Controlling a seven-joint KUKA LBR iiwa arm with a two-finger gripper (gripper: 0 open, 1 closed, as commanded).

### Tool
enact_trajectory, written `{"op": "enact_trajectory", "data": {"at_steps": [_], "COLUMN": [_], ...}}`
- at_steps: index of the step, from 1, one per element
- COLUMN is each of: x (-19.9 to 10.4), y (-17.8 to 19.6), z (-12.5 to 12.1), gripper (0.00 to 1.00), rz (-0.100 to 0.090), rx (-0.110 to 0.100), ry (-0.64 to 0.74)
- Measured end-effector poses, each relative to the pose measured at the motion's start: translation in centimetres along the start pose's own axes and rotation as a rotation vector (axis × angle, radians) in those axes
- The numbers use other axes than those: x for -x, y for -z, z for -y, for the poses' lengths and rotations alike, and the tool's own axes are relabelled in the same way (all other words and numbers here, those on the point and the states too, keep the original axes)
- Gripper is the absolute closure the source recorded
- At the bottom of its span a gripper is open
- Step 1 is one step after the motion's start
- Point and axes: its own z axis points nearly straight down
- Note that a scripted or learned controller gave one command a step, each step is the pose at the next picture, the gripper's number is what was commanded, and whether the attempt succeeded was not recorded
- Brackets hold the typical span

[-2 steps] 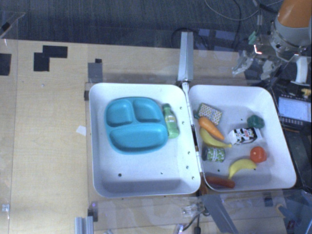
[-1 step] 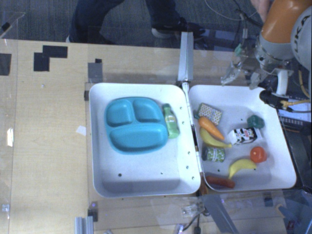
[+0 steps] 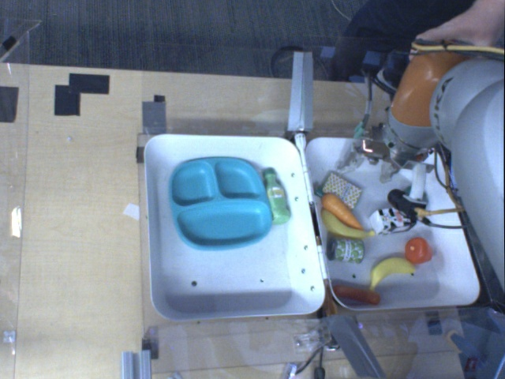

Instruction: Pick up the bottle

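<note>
Against the blue tray [image 3: 217,202] in the left bin [image 3: 229,290] lies the green bottle [image 3: 275,197]. Over the right bin [image 3: 454,279], the claw [image 3: 371,158] hangs spread and empty above a checkered pouch [image 3: 342,189] and carrot [image 3: 341,209].

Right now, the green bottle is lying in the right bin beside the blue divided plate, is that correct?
Not quite: the green bottle lies in the left bin, not the right one. It is beside the blue divided plate, at that plate's right edge, as the camera view shows.
</note>
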Motion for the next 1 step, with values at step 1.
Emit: {"op": "enact_trajectory", "data": {"at_steps": [1], "x": [6.71], "y": [5.06], "z": [2.16], "gripper": [0.00], "rz": [-0.001], "rx": [0.000], "ry": [-0.112]}}
